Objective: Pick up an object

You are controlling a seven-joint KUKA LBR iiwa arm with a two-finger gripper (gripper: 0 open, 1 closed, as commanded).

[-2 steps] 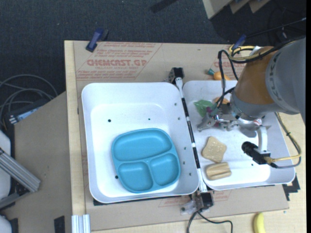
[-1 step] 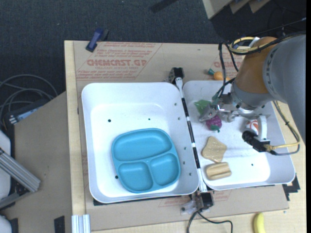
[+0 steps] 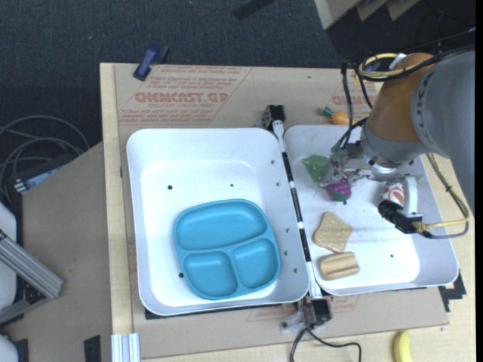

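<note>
The right bin (image 3: 400, 271) holds several small items. A green leafy toy (image 3: 315, 164) lies at its back left, with a small purple item (image 3: 339, 191) just in front of it. A flat tan piece (image 3: 333, 231) and a tan cylinder (image 3: 338, 265) lie nearer the front. A red and white item (image 3: 395, 195) sits to the right. My gripper (image 3: 342, 174) hangs low over the green and purple items, right above the purple one. Whether it touches either one is hidden by the wrist.
In the left bin (image 3: 147, 164) lies a blue divided plate (image 3: 225, 247). A black clip (image 3: 275, 115) joins the bins at the back. A small orange piece (image 3: 339, 115) sits behind the right bin, a blue object (image 3: 150, 61) at the bench's far corner, a yellow item (image 3: 402, 347) by the front edge.
</note>
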